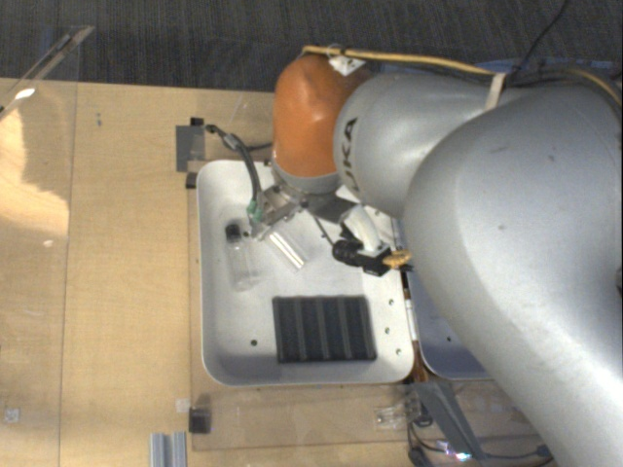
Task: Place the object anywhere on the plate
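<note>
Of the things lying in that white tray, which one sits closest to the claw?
The clear tube, just below the claw. The clear bottle lies further left, and the dark ridged plate sits lower, near the tray's bottom edge.

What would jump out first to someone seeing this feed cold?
The big grey arm fills the right half, its orange band sitting over the far end of the left bin. Below the band the claw hangs above the bin floor, next to a small clear bottle with a dark cap. Nearer the camera, a dark ribbed plate lies flat in the same bin.
</note>
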You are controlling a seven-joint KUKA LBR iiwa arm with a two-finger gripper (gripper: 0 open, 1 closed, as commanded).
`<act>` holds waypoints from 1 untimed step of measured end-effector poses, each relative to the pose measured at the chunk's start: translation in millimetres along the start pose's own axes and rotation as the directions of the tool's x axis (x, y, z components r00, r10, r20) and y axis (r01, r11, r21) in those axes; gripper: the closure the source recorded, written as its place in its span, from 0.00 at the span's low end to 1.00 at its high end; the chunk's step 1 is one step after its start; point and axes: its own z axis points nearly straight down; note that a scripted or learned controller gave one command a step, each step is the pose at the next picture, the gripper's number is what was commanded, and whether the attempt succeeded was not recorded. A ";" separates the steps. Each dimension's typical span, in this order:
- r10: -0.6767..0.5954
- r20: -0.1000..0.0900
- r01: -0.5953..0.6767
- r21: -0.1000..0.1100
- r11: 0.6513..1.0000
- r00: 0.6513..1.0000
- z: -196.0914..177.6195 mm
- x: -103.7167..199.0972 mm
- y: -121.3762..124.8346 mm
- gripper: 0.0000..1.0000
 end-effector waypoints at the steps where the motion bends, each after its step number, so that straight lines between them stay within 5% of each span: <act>1: -0.162 0.005 0.162 -0.008 0.987 0.987 -197.4 6.7 44.4 1.00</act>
